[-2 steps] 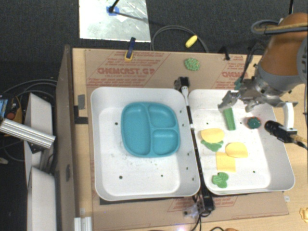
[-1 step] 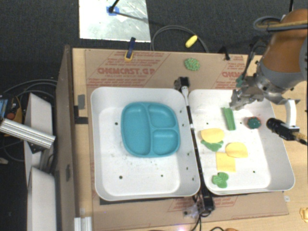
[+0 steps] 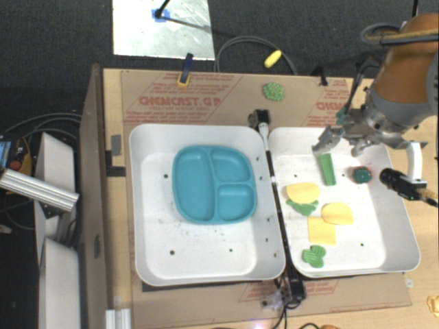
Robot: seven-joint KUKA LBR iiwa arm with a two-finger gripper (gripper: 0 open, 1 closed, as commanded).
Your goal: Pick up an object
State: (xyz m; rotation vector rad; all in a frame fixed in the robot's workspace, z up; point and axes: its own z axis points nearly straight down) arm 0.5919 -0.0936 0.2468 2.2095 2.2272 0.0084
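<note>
In the right bin [image 3: 394, 252] lie several small toy foods. A green stick [image 3: 327, 168] is nearest the bin's far left corner. A dark green round piece [image 3: 361, 176] sits to its right. Below them lie a yellow piece [image 3: 302, 192] on a green leaf [image 3: 302, 208], a yellow half-round [image 3: 337, 213], a yellow square [image 3: 322, 232] and a green floret [image 3: 314, 255]. My gripper [image 3: 341, 143] hangs over the bin's far edge, just above the green stick. Its fingers are spread open with nothing between them.
The left bin [image 3: 158, 252] holds a blue sectioned plate [image 3: 213, 184]. A green knobbly piece [image 3: 274, 91] lies on the cardboard behind the bins, and a yellow item [image 3: 273, 59] lies farther back. A black part [image 3: 401, 182] of the arm sticks out over the right bin's right side.
</note>
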